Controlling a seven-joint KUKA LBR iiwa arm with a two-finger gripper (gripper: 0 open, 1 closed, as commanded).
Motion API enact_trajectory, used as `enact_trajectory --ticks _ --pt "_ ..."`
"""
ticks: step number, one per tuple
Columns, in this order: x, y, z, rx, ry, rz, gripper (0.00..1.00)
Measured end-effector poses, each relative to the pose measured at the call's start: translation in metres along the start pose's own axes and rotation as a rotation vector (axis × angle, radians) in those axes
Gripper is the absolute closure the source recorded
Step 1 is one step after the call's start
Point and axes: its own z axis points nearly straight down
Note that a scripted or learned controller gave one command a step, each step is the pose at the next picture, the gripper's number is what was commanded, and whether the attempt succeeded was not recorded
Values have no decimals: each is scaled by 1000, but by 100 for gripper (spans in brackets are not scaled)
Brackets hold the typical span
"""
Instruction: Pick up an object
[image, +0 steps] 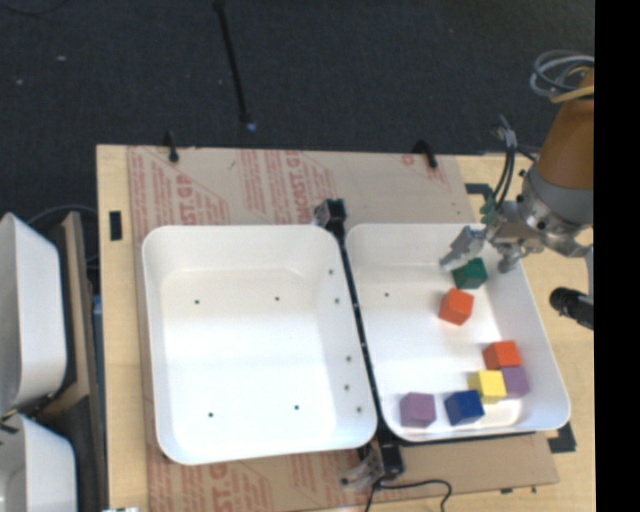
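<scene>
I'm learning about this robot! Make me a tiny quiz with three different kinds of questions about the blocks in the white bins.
1. True or false: all the blocks lie in the right bin.
2. Which block is nearest the gripper? A) blue block B) green block C) yellow block
3. Fill in: the block just below the green one, standing apart from the cluster at the bin's lower corner, is ____.

Key: 1 true; 2 B; 3 orange.
</scene>
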Motion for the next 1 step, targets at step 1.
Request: enact_trajectory --ticks 1 --pt "-45 61 140 -9 -4 -1 0"
